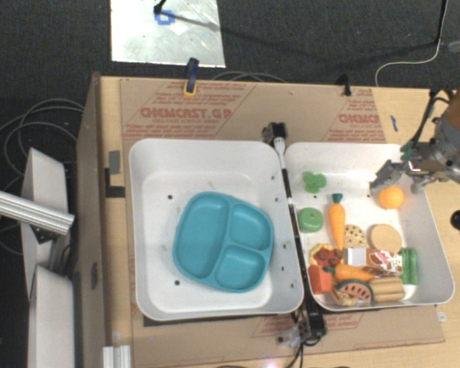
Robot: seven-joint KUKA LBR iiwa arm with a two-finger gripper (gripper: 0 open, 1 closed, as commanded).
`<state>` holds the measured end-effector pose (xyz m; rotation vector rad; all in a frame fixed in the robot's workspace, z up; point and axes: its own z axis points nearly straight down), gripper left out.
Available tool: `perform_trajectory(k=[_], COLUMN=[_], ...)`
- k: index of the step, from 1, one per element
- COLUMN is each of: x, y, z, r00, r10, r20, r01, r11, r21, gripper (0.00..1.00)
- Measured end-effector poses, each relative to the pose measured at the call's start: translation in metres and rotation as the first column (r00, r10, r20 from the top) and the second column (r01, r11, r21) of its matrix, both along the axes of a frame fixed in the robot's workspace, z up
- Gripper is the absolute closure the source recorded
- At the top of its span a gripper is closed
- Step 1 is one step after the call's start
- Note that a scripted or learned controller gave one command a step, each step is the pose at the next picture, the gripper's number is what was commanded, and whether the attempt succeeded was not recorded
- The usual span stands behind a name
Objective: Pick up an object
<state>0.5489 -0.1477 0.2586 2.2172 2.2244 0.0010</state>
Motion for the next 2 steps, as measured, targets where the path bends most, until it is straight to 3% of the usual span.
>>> perform_trajectory(k=[1, 2], x=[0.022, 0.020], y=[0.043, 0.029], z=[-0.110, -0.155], r00=[1.000, 1.000], r10=[0.005, -0.003], r20=[-0.007, -0.005], r01=[-0.005, 0.003], r11=[1.000, 1.000], r21=[0.003, 0.001], gripper=[0.00, 0.00])
